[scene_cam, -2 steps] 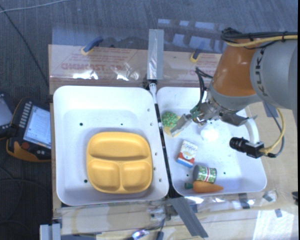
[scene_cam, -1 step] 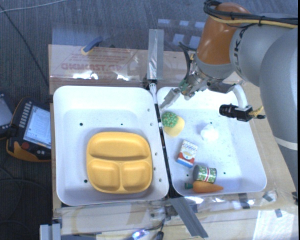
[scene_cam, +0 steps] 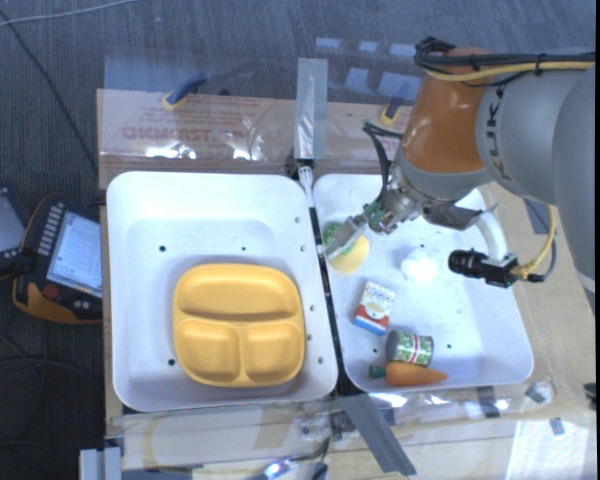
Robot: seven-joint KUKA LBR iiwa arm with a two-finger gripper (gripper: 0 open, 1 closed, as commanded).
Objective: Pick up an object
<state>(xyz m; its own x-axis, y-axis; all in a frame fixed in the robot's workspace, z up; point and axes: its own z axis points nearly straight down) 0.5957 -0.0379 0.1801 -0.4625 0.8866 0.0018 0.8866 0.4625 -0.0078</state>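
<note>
Here, pincer: we see the gripper [scene_cam: 352,230] low in the right bin [scene_cam: 500,353], near its left wall, its fingers set slightly apart around a small yellow and green object [scene_cam: 346,248]; we cannot tell whether they truly pinch it.
Held thing: the yellow and green object lies on the bin floor by the divider, touching the fingertips.
Arm: we follow the grey arm [scene_cam: 540,108] with its orange band [scene_cam: 450,118] in from the right.
Nearby: a white lump [scene_cam: 417,265] sits just right of the gripper; a small carton [scene_cam: 375,306] lies below it.
Further: a green can [scene_cam: 411,348] rests touching a carrot [scene_cam: 415,375] near the front wall.
Left bin [scene_cam: 140,218]: we see a yellow divided tray [scene_cam: 240,323].
</note>
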